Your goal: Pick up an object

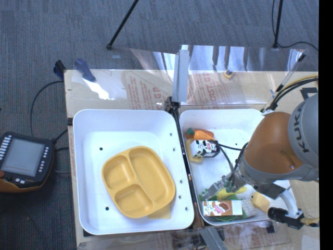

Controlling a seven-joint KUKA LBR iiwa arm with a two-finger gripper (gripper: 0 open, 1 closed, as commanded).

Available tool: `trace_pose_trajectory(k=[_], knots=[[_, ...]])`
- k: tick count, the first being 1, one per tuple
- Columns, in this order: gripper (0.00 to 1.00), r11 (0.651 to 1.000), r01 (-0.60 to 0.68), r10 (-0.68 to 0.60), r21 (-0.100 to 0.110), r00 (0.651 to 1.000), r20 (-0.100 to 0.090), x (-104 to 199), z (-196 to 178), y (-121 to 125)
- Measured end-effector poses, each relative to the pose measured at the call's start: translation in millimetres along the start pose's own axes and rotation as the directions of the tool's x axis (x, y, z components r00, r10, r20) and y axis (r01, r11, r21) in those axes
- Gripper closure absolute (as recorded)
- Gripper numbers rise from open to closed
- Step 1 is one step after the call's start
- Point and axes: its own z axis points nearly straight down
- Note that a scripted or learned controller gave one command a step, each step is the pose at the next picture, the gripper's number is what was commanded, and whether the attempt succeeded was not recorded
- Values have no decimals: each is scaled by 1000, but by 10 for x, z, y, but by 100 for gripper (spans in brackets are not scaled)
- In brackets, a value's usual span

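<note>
Camera view: the arm (278,145) reaches in from the right and stands low over the right bin (229,116), its gripper (225,184) down among a cluster of small things near that bin's front edge. The step in hand appears to be the descent or closing phase of a pick, judged from how near the gripper sits to the pile. Whether the fingers are spread or closed cannot be told, since the wrist and cables hide them, and nothing is visibly held between them. The likely target is the yellow and green item (231,194), just beside the gripper tip; its shape is partly covered and hard to read. In front of it lies a flat printed card (222,208), rectangular and smooth. Further back in the same bin lie an orange carrot toy (202,134) and, touching it, a small black-and-white box (204,148), both apart from the gripper. The left bin (83,129) holds a yellow divided plate (138,181), of smooth moulded plastic with three compartments and rounded corners. The next move calls for a firm closure on one item and a straight lift, because the neighbours crowd close and could be dragged along.
</note>
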Motion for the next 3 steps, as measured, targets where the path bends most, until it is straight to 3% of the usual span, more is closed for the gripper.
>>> trace_pose_trajectory(k=[1,2,3], knots=[[0,994,-110,110,9,994,-6,-555,32,450],[0,999,-52,52,9,999,-6,-100,26,94],[0,1000,-16,16,9,1000,-1,-1451,-1036,426]])
